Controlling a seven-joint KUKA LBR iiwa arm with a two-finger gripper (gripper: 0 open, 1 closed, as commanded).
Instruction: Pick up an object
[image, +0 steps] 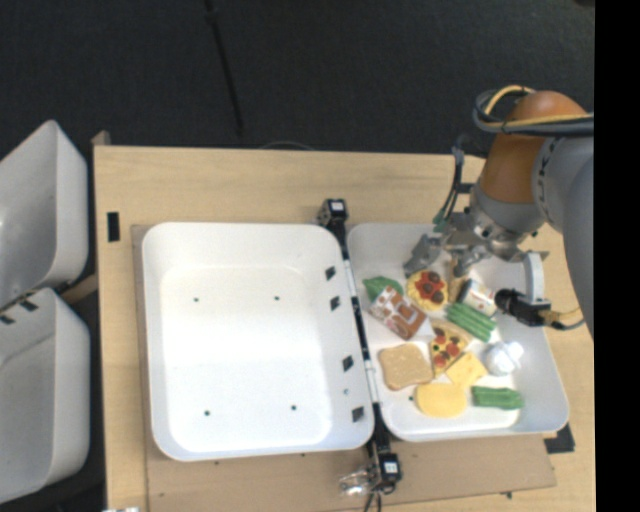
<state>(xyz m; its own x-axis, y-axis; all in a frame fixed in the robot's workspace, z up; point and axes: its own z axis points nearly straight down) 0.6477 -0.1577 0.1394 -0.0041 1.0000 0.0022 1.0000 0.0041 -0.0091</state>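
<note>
On the worktop (120, 400), the claw (442, 258), apparently spread, hovers over the right bin's (545, 400) toy pizza slice (430, 288); next, descend and pinch.

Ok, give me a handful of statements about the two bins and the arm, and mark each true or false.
1. The toy food lies in the right bin. True.
2. The gripper hangs over the left bin. False: it is over the right bin's far end.
3. The bread slice lies near the divider between the bins. True.
4. The yellow disc sits at the bin's far end. False: it lies at the near edge.
5. The arm's band is blue. False: orange.
</note>
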